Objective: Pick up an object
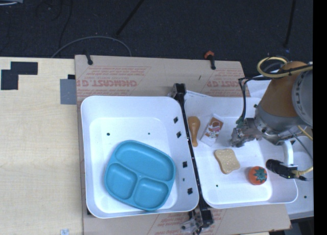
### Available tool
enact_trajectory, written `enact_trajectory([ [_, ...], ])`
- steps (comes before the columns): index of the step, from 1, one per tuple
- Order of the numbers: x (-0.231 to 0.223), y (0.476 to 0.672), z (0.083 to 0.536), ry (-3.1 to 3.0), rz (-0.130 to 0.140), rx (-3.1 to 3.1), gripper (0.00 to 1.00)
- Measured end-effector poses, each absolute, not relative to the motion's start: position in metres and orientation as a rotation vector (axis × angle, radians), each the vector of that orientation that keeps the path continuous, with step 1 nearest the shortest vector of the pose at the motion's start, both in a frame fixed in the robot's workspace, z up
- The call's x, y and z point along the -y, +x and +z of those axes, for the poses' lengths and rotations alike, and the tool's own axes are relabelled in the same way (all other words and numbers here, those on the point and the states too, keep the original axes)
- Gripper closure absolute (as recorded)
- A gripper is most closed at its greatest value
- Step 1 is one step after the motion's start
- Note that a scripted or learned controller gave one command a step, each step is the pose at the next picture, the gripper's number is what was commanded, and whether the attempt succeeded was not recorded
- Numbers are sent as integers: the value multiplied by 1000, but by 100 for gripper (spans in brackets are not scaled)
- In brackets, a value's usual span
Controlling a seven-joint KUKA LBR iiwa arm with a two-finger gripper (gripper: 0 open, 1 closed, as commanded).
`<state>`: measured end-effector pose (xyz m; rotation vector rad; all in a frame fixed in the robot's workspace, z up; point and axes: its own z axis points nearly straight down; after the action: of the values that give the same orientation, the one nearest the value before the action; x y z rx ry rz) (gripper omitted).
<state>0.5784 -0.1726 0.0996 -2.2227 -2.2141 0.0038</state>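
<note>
1. Camera view, hand: the hand (239,138) hangs low in the right bin (286,194), near its middle. Whether it is spread or closed cannot be told; nothing is seen gripped in it.
2. Right bin, four objects:
   - one slice of toast (227,160), just below the hand;
   - one small printed packet (212,130), just left of the hand;
   - one tan drumstick-shaped piece (193,128), against the divider;
   - one orange tomato-like fruit (257,175), toward the bin's near right.
3. Left bin (92,121): one blue compartment tray (139,174), three sections.
4. Both bins sit on cardboard (148,75) on the table (36,152).
</note>
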Motion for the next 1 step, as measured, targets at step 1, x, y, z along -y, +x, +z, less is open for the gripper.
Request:
enact_trajectory([
  [1,172,588,149,-2221,-1,2224,100],
])
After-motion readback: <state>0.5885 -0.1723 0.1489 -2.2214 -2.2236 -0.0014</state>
